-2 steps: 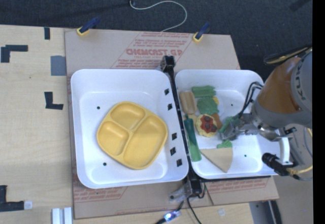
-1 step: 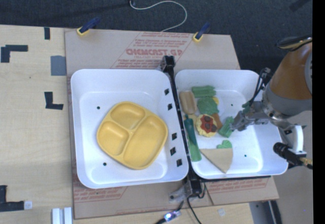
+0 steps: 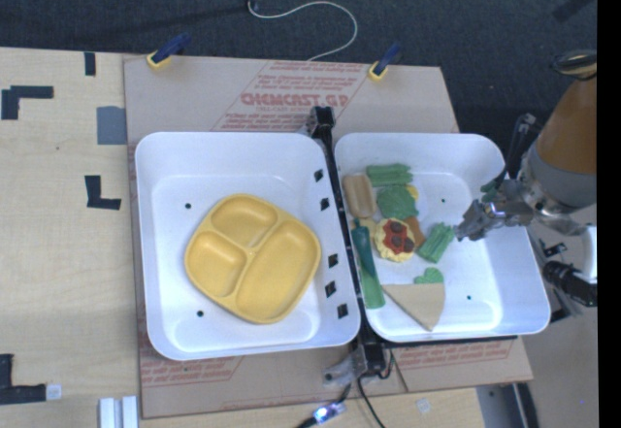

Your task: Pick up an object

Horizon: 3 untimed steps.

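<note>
Camera view, looking down on the desk (image 3: 58, 222): two white bins side by side on a cardboard sheet (image 3: 281, 96). Left bin (image 3: 160, 159) carries a yellow divided plate (image 3: 252, 256), three compartments, sitting roughly centre, tilted a bit toward the bottom.

Right bin (image 3: 485, 310) is where the action is. Toy food bunched along its left half: green leafy pieces (image 3: 393, 185) up top, a tan bread-like stick (image 3: 358, 195) just beside the divider, a long dark green piece (image 3: 367, 266) running down along the bin's left wall, a yellow round w/ red topping (image 3: 396, 238) in the middle, a tan wedge (image 3: 417, 302) near the bottom w/ a small green bit (image 3: 428, 275) touching its top edge. A green block (image 3: 436, 242) lies tilted just right of the red-topped round.

Arm comes in from the right, orange band up near the edge. Pincer (image 3: 477, 220) sits low inside the right bin, near its right wall, tips just beside the green block's upper right end. Fingers look narrow, close together, nothing visibly between them. Can't tell if tips touch the block.

White cable (image 3: 310, 14) loops over the dark floor above.
</note>
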{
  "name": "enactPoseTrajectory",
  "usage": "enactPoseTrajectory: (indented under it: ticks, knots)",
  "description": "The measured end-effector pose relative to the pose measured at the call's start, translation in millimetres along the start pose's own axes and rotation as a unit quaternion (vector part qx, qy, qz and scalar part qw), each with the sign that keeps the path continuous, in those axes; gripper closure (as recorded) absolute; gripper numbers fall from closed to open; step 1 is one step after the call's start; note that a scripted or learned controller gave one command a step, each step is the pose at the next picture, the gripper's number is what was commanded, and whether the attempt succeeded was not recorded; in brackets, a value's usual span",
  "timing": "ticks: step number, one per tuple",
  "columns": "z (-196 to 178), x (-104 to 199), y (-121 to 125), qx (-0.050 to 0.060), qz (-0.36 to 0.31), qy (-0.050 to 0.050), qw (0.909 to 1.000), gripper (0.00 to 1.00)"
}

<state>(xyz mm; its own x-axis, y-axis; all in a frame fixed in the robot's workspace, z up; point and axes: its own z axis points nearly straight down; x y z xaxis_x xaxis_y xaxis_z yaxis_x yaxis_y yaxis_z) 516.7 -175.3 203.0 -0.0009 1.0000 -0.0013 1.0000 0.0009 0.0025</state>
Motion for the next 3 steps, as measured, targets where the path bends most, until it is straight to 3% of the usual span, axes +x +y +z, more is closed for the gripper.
enactPoseTrajectory:
  ticks: [1, 3]
  knots:
    - [-23, 0, 1, 0.001, 0.000, 0.000, 1.0000, 1.00]
    - [-38, 106, -2, 0.002, -0.003, 0.002, 1.0000, 1.00]
